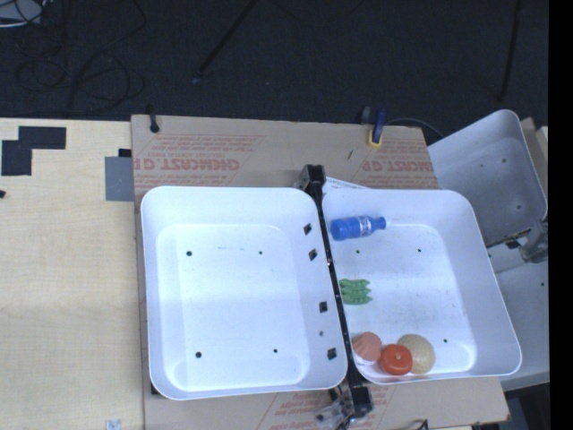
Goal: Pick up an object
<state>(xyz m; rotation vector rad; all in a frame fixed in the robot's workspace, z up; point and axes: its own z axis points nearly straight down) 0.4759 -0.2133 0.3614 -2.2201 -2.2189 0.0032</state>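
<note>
A dark floor (269, 43) strewn with cables runs behind the pale wooden desk (63, 285). A sheet of cardboard (224, 155) with red printing lies on the desk, and the two white bins I work over sit on it side by side, their inner rims meeting along a black strip (324, 276).

The left bin (170, 206) shows me its white floor with a few small dark dots. The right bin (483, 267) holds everything I could pick. A blue bottle (357, 227) lies on its side near the far left corner. A small green object (354, 291) rests closer to me, just beside the dividing strip. In the near corner three round things crowd together: a pink one (366, 344), a red one (396, 359) touching it, and a cream one (417, 352) against the red one's right side.

A grey metal panel (488, 173) slants beside the right bin's far corner.
</note>
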